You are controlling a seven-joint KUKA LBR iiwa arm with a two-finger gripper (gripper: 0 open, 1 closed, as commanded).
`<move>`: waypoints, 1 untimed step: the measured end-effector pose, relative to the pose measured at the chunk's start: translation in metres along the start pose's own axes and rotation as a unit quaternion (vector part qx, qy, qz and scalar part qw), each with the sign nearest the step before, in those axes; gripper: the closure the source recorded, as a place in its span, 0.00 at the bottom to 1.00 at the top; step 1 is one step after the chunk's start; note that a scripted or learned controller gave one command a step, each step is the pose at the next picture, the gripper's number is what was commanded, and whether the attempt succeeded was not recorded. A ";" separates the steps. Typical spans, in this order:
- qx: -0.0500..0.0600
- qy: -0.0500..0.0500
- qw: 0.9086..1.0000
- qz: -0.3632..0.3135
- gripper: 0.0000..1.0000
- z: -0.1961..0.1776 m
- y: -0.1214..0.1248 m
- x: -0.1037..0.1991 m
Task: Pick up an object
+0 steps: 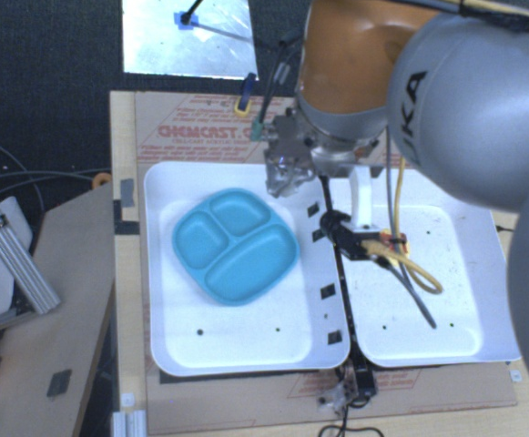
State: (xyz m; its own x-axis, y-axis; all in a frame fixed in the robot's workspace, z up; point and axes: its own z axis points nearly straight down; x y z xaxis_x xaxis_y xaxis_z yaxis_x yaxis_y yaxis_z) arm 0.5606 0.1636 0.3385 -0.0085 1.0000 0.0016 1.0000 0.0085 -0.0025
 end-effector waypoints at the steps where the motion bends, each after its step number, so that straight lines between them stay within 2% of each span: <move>1: -0.009 0.001 1.000 0.002 1.00 -0.129 0.002 -0.031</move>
State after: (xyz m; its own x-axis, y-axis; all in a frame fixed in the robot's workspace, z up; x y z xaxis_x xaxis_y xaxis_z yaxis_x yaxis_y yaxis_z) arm 0.5636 0.1320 0.4677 -0.0043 1.0000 0.0032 0.9999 0.0043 0.0156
